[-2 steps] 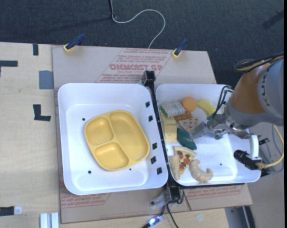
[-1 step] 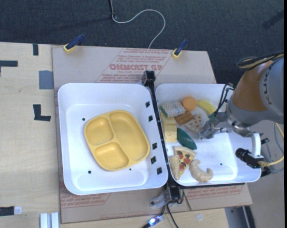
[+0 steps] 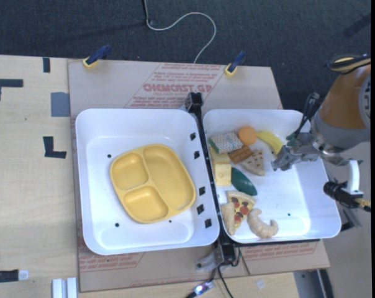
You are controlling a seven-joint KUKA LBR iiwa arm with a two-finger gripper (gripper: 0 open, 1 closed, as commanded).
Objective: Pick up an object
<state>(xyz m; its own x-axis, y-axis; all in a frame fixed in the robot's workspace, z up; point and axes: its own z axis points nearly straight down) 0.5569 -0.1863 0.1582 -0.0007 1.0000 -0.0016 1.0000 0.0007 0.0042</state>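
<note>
The right bin (image 3: 299, 194) holds several toy foods along its left side: an orange ball (image 3: 248, 135), a yellow banana (image 3: 271, 141), a brown wedge (image 3: 254, 162), a green piece (image 3: 243, 181), a yellow block (image 3: 222, 174), a pizza slice (image 3: 238, 208) and a tan croissant (image 3: 263, 225). My gripper (image 3: 283, 160) hangs over the middle of the right bin, just right of the banana and the wedge. Nothing shows between its fingers.
The left bin (image 3: 100, 222) holds a yellow three-compartment plate (image 3: 152, 182). The arm's grey body and orange band (image 3: 346, 113) stand over the right bin's right rim. A white cable (image 3: 181, 20) lies on the dark floor behind the bench.
</note>
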